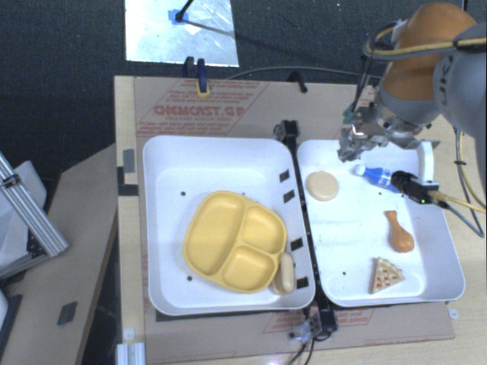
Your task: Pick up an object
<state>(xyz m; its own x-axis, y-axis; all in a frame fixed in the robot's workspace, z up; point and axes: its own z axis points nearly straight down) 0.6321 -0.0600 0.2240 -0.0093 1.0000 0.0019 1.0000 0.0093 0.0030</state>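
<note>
Approaching, not yet grasping: arm (426,67) poised over right bin (445,280); next move, in my judgement, calls for choosing one piece and descending. Left bin (163,204): yellow divided tray (228,234), bread roll (285,274). Right bin: drumstick (399,232), pizza slice (385,274), round biscuit (323,185), blue item (376,176). Gripper (351,147): finger state cannot be told. Bench of cardboard sheet (205,109); dark floor.

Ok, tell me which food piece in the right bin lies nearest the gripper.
The round beige cookie, at the right bin's upper left, just below the gripper. The drumstick and pizza slice lie much lower.
</note>
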